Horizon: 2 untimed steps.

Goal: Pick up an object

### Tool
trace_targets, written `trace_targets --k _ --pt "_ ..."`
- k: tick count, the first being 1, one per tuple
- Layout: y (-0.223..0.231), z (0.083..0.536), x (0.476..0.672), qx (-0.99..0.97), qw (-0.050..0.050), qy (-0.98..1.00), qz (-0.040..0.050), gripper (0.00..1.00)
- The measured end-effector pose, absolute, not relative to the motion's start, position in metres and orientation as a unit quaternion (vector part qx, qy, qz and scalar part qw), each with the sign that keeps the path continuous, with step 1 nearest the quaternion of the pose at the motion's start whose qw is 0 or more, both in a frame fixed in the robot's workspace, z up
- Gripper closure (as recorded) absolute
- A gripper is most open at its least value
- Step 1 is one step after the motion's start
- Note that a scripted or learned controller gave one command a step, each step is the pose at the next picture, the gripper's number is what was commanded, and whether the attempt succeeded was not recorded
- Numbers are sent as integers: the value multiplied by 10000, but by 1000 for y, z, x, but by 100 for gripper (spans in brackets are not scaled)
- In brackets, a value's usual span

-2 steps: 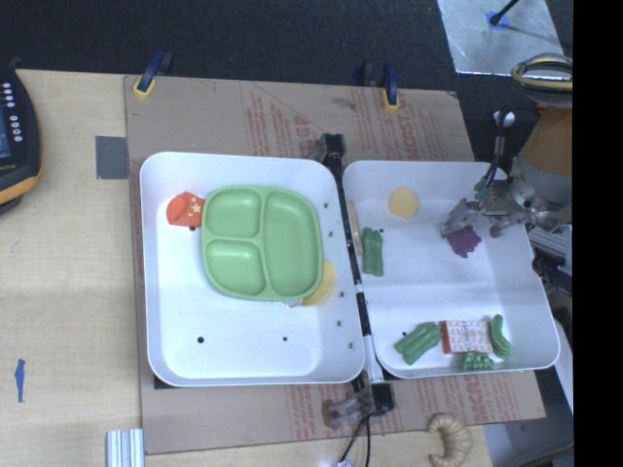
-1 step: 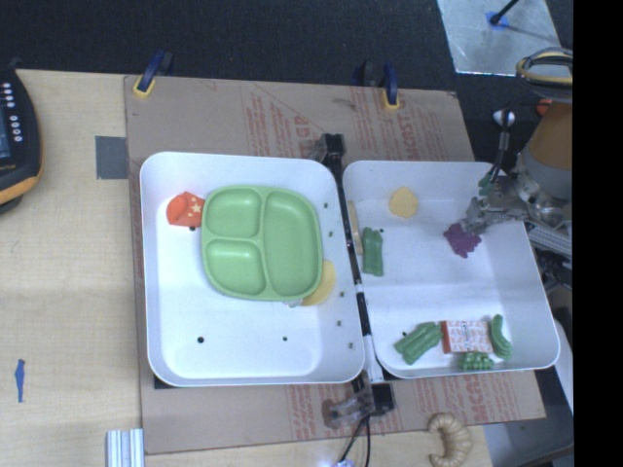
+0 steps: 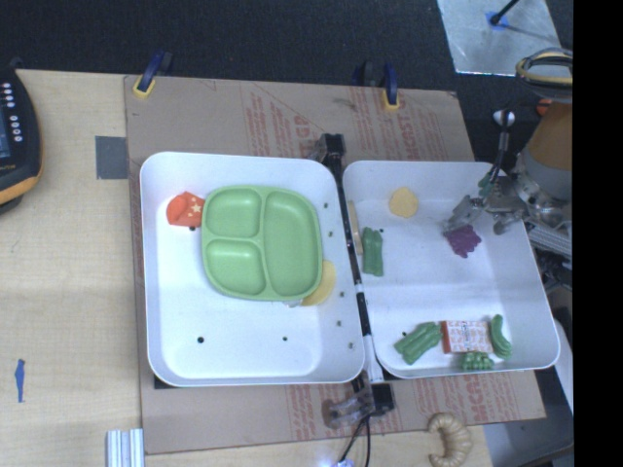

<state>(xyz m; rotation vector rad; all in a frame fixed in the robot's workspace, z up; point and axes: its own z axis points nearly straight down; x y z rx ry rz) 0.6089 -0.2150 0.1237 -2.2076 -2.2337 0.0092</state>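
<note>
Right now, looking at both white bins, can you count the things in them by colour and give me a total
Green: 5, the divided plate, a bean pod by the divider, a pod bunch, a small piece, a pepper
Yellow: 2, a round piece, a piece under the plate's edge
Red: 2, a piece beside the plate, a red-and-white packet
Purple: 1, grapes
Total: 10

The gripper (image 3: 474,212) hangs at the right bin's (image 3: 516,290) two o'clock, just above a purple object (image 3: 464,240), possibly touching it.
</note>
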Motion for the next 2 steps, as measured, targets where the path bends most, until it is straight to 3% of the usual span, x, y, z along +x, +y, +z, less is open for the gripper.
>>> trace_targets --k 1,2 --pt "-211 90 605 -7047 24 -7095 23 0" --pt "-212 104 607 -7039 0 -7103 12 100"
